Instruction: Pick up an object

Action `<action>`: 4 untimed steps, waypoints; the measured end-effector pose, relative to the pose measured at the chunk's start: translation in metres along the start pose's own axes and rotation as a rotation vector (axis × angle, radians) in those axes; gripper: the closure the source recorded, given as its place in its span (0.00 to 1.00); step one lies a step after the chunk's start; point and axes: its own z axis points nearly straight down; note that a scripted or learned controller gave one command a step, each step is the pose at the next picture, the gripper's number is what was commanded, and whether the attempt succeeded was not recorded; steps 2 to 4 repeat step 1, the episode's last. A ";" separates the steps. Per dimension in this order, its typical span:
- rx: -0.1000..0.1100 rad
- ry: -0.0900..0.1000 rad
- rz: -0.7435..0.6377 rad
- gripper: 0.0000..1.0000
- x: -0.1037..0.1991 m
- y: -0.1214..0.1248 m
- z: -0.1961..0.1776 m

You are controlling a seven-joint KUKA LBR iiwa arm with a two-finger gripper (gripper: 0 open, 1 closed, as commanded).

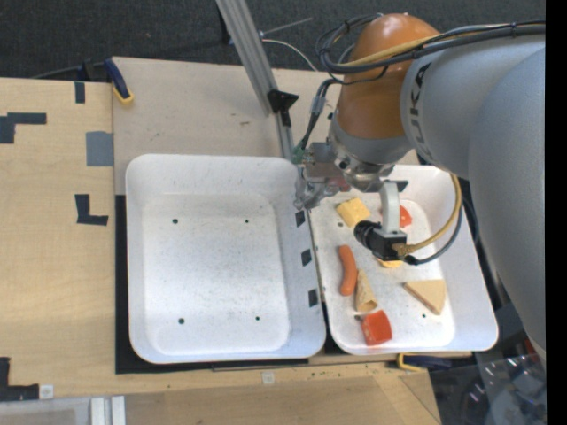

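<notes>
The fingers (301,202) of the grey arm hang low over the seam where the two shallow white bins meet, at the far end of that seam. From this slant it cannot be told whether they are apart or together, and nothing shows between them.

All the loose things lie in the right-hand white bin (469,321), on the view's right of the fingers. Nearest is a pale yellow block (353,211), just beside them. A small red piece (405,217) sits further right, partly hidden. Toward the view's lower edge from the fingers lies an orange-red sausage-shaped piece (347,270). A tan cone-shaped piece (364,294) is touching, or all but touching, its lower end. Below that sits a red-orange chunk (376,328). A tan wedge (427,295) lies well apart from the fingers, toward the bin's near right corner.

The left-hand white bin (142,237) lies on the fingers' other side, on the pale wooden desk (53,264).
</notes>
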 end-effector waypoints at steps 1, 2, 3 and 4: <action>0.000 0.000 -0.001 1.00 0.053 -0.003 0.017; 0.000 0.000 -0.001 1.00 0.053 -0.003 0.017; 0.000 0.000 -0.001 1.00 0.053 -0.003 0.017; 0.000 0.000 -0.001 1.00 0.053 -0.003 0.017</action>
